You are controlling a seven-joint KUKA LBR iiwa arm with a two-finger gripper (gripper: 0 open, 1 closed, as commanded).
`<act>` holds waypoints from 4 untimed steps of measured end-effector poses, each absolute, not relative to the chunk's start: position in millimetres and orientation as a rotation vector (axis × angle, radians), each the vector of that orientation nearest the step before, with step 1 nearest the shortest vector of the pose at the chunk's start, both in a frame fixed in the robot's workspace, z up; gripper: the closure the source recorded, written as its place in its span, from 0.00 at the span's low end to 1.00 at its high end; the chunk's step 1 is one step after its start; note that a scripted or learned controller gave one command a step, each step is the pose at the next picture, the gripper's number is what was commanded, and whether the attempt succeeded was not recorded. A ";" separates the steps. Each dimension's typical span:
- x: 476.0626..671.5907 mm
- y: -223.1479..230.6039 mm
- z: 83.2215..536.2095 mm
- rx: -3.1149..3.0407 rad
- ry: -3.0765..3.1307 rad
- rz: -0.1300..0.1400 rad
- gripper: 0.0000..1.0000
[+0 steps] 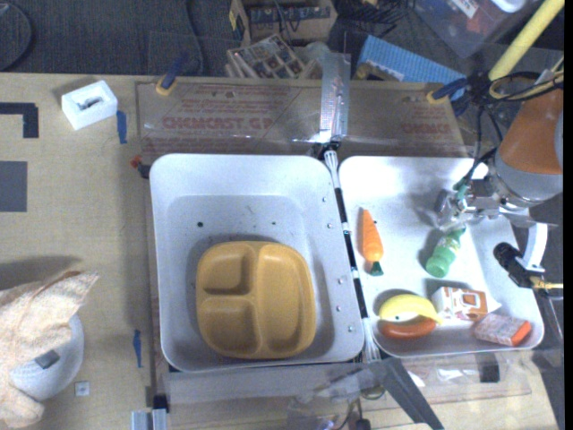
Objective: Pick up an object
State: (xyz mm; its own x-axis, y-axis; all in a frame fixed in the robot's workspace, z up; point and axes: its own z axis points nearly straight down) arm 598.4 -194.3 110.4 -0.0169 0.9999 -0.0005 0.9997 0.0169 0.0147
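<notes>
My gripper [453, 208] hangs in the right bin [407, 173], near its back right, with the grey arm and its orange band [535, 131] coming in from the right. Its metal fingers stand open with nothing between them. Just in front of it lies a green bottle [442, 254], its cap end pointing toward the gripper; whether they touch I cannot tell. An orange carrot [371, 236] lies by the bin's left wall. Along the front lie a yellow fruit [405, 307] on a red sausage-like piece [405, 328], a small carton [460, 303] and an orange packet [503, 330].
The left bin [179, 195] holds a yellow divided plate [256, 299]. A rail between the bins runs close to the carrot. A white box [89, 104] and crumpled cloth [40, 312] lie on the bench to the left. Cables hang behind the arm.
</notes>
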 end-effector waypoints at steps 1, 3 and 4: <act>598.3 -194.3 110.3 2.195 2.233 0.016 0.00; 633.4 -175.5 98.9 2.205 2.222 0.007 1.00; 633.4 -175.3 98.9 2.205 2.222 0.007 0.00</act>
